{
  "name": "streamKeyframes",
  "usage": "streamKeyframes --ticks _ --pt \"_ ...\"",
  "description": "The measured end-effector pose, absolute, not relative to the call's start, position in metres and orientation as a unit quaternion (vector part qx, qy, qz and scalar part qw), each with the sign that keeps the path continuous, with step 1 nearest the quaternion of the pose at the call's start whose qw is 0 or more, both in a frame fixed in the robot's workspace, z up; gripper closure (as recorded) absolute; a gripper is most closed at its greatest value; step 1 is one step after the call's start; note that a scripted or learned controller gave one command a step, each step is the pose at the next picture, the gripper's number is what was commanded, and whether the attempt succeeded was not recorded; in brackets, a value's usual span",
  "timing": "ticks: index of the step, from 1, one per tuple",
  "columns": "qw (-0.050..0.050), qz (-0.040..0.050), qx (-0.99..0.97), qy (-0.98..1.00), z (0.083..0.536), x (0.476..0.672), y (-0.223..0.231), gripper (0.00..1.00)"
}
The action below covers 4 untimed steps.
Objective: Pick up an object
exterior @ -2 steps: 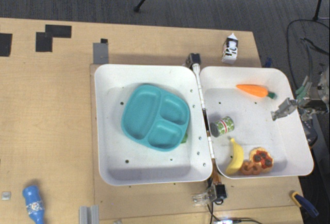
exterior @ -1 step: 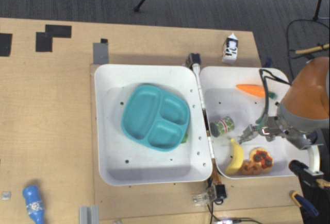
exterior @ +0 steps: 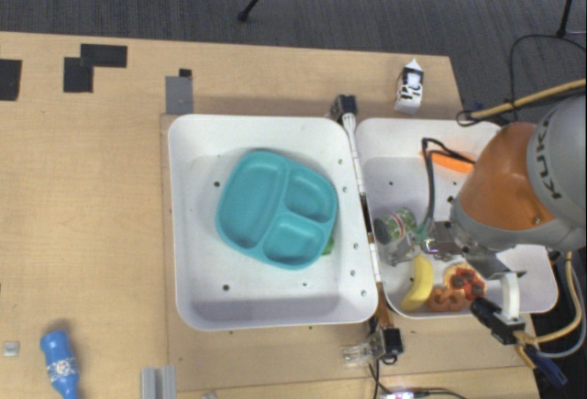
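Note:
In the right bin [exterior: 394, 170] lie a yellow banana [exterior: 419, 283], a red and orange lumpy toy [exterior: 456, 288], a clear item with green and pink marks [exterior: 395, 227] and an orange piece [exterior: 451, 161] at the back. My gripper [exterior: 424, 247] reaches down into this bin from the right, just above the banana's top end and beside the clear item. The arm's grey wrist and orange band [exterior: 500, 179] cover the bin's right half. Whether anything sits in the gripper cannot be made out.
The left bin [exterior: 194, 205] holds a teal divided plate [exterior: 278, 207] with a bit of green under its right edge. A small white bottle [exterior: 410, 85] stands behind the bins. A blue toy [exterior: 60, 362] lies on the bench at the front left.

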<state>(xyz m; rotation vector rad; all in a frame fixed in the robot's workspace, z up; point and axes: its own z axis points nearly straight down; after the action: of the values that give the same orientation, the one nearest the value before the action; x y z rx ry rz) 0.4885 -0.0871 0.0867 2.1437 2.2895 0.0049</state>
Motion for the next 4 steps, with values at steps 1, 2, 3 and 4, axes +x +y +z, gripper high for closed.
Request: streamKeyframes --ticks 1,2,3,4 --pt "0.005 0.0033 0.683 0.730 0.098 0.491 -0.087 1.00" --pt "0.005 0.0032 0.683 0.730 0.098 0.491 -0.087 0.00" --pt "0.003 0.0020 0.687 0.727 0.087 0.489 -0.086 0.00" --pt "0.005 0.0036 0.687 0.727 0.098 0.491 -0.086 1.00"
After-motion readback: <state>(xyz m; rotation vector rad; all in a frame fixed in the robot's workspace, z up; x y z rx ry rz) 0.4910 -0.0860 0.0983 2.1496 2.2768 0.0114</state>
